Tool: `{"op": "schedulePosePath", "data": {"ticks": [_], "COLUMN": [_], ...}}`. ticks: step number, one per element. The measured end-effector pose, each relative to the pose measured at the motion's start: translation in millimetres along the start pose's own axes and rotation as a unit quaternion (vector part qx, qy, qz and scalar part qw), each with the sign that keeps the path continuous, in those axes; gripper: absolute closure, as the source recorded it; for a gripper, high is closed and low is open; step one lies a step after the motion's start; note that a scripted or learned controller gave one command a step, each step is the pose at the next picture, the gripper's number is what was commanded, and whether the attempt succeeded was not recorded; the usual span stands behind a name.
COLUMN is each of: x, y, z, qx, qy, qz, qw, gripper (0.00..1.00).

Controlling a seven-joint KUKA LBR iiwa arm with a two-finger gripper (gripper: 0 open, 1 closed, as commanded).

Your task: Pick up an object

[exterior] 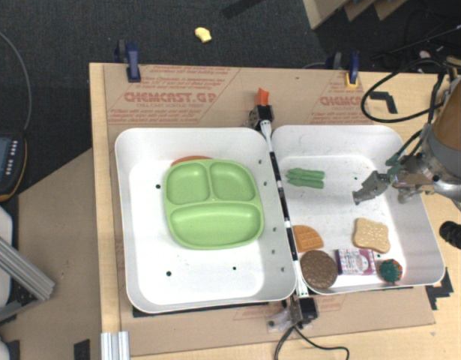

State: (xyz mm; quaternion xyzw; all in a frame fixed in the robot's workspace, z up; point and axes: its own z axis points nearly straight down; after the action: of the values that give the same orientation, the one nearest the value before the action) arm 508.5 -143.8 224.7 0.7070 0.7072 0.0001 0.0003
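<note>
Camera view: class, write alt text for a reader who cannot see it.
A grey robot arm's two-finger gripper hovers over the right white bin, above small toy foods: green beans, toast slice, waffle and brown round cookie. The left white bin holds a green divided plastic plate.

Bright, even light falls from above, and both white bins (140,223) come out nearly blown, their floors pale and flat with little texture. Shadows are soft and short: a faint one hugs the green divided plate (213,203), and my pincer (365,193) drops a dim grey smear on the right bin's floor beneath it. The dark carpet (50,36) at the top swallows detail. The picture is coarse overall; small print on the cardboard (178,92) is fuzzy, and my arm (447,156) at the right edge looks slightly smeared.
</note>
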Motion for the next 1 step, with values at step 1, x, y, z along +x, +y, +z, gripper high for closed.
{"op": "schedulePosePath", "data": {"ticks": [1], "x": [-47.9], "y": [-31.0], "z": [55.2], "qx": [0.002], "qy": [0.001], "qz": [0.002], "qw": [1.0], "gripper": [0.0]}}
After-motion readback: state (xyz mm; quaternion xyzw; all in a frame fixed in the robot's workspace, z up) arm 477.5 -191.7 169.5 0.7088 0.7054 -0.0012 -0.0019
